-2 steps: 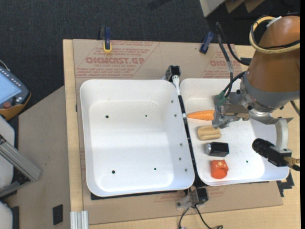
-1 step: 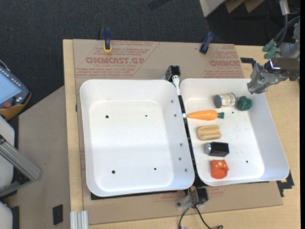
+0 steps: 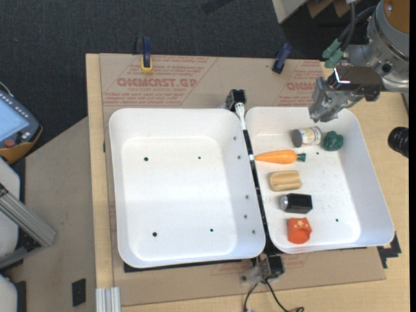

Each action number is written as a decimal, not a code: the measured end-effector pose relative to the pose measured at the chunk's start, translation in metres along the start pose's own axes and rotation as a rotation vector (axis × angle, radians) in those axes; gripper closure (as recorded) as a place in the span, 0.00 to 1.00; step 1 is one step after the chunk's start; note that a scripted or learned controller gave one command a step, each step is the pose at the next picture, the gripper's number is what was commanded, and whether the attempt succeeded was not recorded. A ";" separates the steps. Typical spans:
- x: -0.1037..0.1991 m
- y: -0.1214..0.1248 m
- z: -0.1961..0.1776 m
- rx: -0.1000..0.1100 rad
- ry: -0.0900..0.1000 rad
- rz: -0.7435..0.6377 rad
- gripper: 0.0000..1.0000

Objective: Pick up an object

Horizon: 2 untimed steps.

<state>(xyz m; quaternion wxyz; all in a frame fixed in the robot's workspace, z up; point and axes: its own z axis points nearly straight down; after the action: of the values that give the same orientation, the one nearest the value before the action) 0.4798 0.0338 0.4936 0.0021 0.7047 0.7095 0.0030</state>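
Note:
My gripper [image 3: 323,114] hangs over the far edge of the right bin [image 3: 364,194], above and just behind a small jar with a grey cap [image 3: 306,136]. Nothing shows between its fingers. A green lump [image 3: 333,141] lies right of the jar. Below them sit an orange carrot [image 3: 278,156], a tan bread-like block [image 3: 285,180], a black box with a silver end [image 3: 296,203] and a red-orange tomato-like piece [image 3: 299,231], in a column down the bin's left half.
The left bin [image 3: 130,194] lies beside the right one, with a black divider strip [image 3: 252,168] between them. Both rest on a cardboard sheet [image 3: 169,77] held by blue clamps [image 3: 146,51]. A dark knob [image 3: 400,140] sits at the far right.

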 end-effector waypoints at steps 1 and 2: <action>0.033 0.010 0.114 0.020 -0.003 0.004 1.00; 0.031 0.011 0.096 0.004 -0.001 0.007 1.00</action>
<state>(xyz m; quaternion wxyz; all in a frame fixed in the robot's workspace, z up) 0.4914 0.0645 0.3973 0.0011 0.7072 0.7070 0.0013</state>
